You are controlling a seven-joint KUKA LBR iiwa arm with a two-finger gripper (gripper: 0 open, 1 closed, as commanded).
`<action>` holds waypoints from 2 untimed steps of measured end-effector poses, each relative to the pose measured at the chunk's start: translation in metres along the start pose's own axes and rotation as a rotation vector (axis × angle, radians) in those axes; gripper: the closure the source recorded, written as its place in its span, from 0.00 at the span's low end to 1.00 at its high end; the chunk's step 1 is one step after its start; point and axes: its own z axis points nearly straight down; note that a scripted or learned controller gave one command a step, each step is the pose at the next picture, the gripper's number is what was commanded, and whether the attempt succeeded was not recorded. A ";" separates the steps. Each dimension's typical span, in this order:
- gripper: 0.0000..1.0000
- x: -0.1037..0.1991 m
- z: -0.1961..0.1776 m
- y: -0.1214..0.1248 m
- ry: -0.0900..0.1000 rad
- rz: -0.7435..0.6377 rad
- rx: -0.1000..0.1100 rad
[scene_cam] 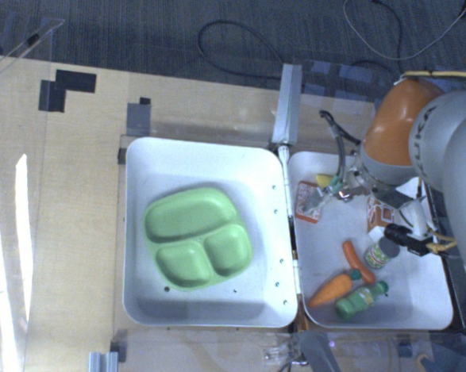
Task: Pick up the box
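Note:
A small red and white box (307,201) lies flat in the right bin (415,317), against its left wall near the back. My gripper (338,190) hangs low just to the right of the box, close to its upper right corner, and nothing is visibly held in it. The grey arm with its orange band (398,125) covers the bin's back right part. A second red and white packet (380,213) peeks out from under the arm.
A yellow item (322,179) lies behind the box. In the right bin's front half are two carrots (331,288) (357,261), a green bottle (360,301) and a small upright bottle (380,253). The left bin (134,293) holds a green divided tray (198,236).

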 end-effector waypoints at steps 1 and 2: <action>0.00 -0.002 0.000 0.005 0.000 0.121 -0.003; 0.00 0.003 0.000 -0.003 0.001 0.327 -0.007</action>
